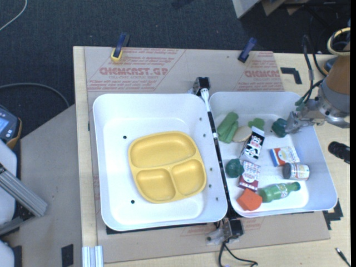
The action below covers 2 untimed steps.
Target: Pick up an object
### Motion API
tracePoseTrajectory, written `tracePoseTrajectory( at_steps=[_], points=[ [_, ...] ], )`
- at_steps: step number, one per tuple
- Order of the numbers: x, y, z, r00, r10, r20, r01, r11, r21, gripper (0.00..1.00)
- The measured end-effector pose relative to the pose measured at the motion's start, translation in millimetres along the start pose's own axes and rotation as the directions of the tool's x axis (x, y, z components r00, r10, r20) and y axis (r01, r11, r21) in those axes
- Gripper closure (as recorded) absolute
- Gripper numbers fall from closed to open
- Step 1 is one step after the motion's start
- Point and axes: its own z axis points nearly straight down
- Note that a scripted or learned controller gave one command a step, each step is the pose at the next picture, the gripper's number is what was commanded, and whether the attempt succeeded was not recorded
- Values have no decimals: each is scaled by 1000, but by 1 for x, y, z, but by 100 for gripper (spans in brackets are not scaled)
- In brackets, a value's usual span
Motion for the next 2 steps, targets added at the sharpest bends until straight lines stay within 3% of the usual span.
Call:
tracePoseTrajectory(
  at_steps=[2],
  points=[
    [-4,2,-88,1000,0,0,0,1000,-1,100]
  ],
)
